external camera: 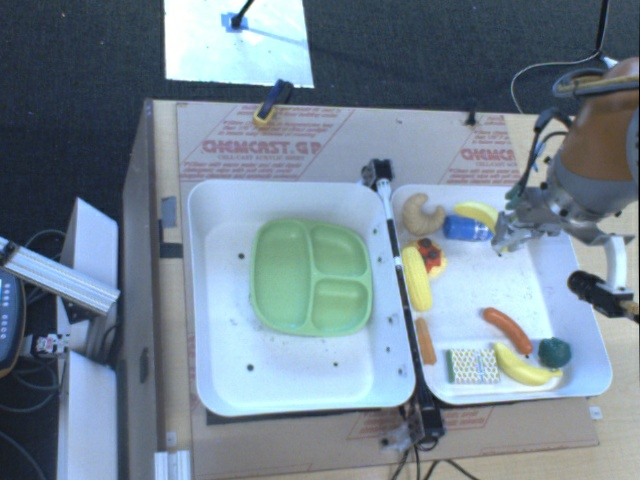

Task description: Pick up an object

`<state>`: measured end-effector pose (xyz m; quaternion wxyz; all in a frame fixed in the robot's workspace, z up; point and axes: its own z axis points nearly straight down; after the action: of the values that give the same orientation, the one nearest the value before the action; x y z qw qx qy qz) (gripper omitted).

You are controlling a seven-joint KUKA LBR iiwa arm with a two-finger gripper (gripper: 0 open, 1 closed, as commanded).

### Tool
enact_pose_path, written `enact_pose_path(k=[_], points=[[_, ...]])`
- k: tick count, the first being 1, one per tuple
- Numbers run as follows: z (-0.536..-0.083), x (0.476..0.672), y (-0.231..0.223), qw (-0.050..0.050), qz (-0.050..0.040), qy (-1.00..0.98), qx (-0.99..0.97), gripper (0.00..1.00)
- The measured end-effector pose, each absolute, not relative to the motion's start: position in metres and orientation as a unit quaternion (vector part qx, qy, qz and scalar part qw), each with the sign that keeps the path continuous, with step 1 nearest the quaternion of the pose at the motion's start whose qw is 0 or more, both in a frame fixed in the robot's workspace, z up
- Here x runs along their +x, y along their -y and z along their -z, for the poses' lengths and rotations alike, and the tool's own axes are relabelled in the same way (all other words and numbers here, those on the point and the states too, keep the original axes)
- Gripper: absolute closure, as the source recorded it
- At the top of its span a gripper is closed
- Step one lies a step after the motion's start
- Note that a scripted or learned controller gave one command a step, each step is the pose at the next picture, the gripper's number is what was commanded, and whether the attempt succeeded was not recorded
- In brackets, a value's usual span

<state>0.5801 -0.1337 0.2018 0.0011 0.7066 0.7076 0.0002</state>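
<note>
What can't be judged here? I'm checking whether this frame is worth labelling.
- Gripper: too small and blurred in the camera view to tell its state or whether it touches the blue bottle.
- Arm: cut off by the right edge.
- Red item: partly hidden behind the corn.

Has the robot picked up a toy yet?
Not yet. Done so far: the tool has reached the right bin, beside the blue can. Nothing looks lifted; the banana, sausage and corn all lie on the bin floor. Grabbing and lifting a toy is left.
</note>
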Motion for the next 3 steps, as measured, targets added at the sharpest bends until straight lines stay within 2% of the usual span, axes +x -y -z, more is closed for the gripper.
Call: enact_pose_path(k=[1, 2, 3], points=[[-0.162, 0.615, 0.169, 0.001, 0.0002, -0.707, 0.707, 1.00], [-0.206, 0.585, 0.158, 0.001, -0.0007, -0.708, 0.707, 1.00], [-0.084, 0.544, 0.117, 0.000, -0.0004, -0.708, 0.707, 1.00]])
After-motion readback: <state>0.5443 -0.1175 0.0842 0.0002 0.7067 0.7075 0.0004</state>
